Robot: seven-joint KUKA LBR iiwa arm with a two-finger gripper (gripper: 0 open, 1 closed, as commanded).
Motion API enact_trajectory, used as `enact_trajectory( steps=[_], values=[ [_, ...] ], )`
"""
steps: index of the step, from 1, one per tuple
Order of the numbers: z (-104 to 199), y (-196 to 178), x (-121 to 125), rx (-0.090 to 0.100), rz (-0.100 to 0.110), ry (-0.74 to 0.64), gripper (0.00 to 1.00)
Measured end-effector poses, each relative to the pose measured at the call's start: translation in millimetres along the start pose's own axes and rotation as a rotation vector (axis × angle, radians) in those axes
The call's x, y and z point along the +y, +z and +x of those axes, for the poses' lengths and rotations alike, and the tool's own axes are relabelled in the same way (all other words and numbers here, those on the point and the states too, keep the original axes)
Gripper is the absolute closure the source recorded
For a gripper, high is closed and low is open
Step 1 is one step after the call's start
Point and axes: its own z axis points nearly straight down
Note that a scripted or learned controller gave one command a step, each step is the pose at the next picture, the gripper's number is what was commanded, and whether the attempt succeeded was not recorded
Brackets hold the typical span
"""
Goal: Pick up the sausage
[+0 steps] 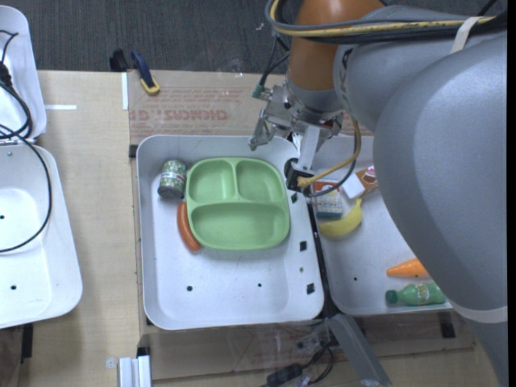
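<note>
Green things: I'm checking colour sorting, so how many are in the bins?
3: the green divided plastic plate in the left bin, the small green-labelled can beside its left edge, the green bottle in the right bin. The arm may hide more.

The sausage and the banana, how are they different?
The sausage is orange-red, while the banana is yellow. The sausage is thin and nearly straight; the banana is fatter and curved. The sausage lies in the left bin, touching the green plate; the banana lies in the right bin. Both look like toy foods.
</note>
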Motion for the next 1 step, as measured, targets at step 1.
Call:
enact_trajectory(
  steps=[1],
  values=[
    [63.3,71.2,-21.1,-0.001,0.001,-0.368,0.0]
  ],
)
